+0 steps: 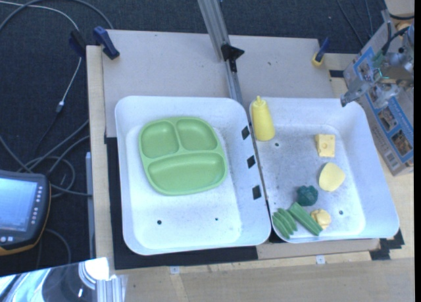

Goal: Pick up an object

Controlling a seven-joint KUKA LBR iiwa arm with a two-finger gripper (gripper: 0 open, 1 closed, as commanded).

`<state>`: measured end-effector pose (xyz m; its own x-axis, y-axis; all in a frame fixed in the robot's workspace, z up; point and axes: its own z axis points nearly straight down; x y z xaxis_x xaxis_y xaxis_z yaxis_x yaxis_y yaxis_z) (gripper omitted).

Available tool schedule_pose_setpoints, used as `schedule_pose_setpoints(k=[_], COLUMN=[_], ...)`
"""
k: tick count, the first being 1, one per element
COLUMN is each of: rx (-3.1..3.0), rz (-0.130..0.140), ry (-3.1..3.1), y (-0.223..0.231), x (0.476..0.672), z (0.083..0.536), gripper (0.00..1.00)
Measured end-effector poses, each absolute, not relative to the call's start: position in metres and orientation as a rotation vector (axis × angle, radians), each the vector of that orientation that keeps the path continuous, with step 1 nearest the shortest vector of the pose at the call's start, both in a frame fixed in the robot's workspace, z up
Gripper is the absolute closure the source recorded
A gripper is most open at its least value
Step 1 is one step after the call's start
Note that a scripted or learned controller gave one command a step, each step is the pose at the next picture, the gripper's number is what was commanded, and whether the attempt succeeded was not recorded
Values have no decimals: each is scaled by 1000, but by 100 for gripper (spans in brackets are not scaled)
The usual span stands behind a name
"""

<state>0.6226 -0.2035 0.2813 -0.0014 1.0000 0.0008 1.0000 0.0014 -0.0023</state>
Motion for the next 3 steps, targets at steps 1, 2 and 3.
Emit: schedule_pose_setpoints(k=[1,2,3], rx=[-2219,-2216,-2217], rz=[2,5,5], ry=[-2222,-2218,-2218], y=[-204,-195,-197], x=[623,618,616], z=[281,223,181], gripper=[0,0,0])
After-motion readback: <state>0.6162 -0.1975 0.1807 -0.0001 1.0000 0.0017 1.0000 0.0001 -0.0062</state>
